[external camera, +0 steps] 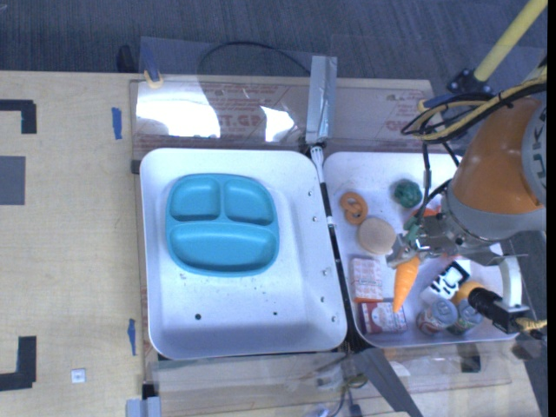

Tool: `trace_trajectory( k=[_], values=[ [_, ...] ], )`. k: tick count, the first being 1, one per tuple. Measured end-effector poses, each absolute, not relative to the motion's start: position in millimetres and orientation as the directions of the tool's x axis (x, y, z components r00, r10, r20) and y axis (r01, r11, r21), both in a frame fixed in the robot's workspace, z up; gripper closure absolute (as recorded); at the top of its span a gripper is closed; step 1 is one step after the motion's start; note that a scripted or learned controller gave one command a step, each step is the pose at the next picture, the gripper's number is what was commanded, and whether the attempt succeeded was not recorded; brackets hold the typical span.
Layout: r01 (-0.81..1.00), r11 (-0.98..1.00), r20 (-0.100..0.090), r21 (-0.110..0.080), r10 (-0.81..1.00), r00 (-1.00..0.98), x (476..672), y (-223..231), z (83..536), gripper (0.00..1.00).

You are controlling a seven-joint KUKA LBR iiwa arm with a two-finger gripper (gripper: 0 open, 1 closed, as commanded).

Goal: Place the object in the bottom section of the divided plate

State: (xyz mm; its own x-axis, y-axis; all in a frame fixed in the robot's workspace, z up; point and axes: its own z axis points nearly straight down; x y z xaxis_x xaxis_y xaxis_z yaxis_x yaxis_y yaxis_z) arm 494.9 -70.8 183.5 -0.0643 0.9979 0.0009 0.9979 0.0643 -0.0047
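The arm's two-finger gripper [408, 248] hangs over the orange plastic carrot [404, 283] in the right white bin [502, 335], its grip impossible to judge, while the blue divided plate [222, 222] waits in the left bin, its bottom section unfilled.

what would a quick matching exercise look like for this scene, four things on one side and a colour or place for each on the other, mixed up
Things:
1. divided plate
2. carrot
3. pretzel
4. green ball

Descriptions:
A. dark green, near the right bin's far edge
B. orange and long, just below the gripper
C. light blue, in the left bin
D. brown ring, in the right bin near the divider

Pairs: 1-C, 2-B, 3-D, 4-A
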Motion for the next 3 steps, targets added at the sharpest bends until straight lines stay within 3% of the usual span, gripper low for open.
trace_trajectory(
  k=[1,2,3],
  values=[
    [0.987,0.16,0.002,0.004,0.987,-0.16,524.4,17.8,217.4,1.0],
    [0.942,0.337,0.0,-0.001,0.942,-0.337,578.3,98.3,153.1,1.0],
    [0.942,0.336,-0.004,0.006,0.942,-0.336,580.4,97.3,165.5,1.0]
  ],
)
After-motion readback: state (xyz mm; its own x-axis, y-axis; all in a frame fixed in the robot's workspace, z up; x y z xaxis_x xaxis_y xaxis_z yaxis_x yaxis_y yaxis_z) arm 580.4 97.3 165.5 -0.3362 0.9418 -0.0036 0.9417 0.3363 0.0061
